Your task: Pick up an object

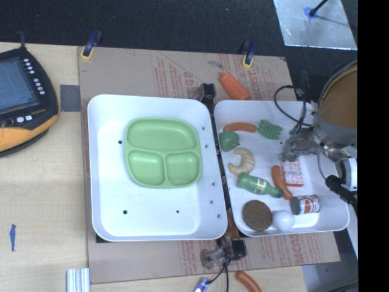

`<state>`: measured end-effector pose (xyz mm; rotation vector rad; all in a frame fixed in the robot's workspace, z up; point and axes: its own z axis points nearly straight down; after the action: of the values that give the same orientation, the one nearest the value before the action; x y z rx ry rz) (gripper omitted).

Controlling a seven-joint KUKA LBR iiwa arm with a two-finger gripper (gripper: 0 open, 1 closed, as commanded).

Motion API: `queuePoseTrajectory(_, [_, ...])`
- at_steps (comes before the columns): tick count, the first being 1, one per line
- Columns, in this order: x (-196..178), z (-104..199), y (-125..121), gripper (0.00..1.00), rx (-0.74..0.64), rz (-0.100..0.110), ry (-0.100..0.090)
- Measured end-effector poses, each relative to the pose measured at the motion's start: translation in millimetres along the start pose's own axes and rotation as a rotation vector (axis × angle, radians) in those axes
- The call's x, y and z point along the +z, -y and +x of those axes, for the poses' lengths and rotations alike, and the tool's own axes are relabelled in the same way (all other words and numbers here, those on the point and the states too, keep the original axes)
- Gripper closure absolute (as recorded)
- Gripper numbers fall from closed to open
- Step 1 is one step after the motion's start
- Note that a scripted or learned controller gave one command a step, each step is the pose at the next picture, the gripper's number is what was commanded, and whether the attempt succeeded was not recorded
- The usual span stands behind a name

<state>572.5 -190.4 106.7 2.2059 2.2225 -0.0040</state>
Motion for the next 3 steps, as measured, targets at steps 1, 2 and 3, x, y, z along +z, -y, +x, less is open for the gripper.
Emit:
queuePoseTrajectory(1, [0,0,0,0.0,-0.001,0.001,0.0])
queuePoseTrajectory(2, [11,33,41,0.0,0.003,-0.001,-0.003])
queuePoseTrajectory(3, [0,31,40,1.0,-0.002,-0.001,-0.001])
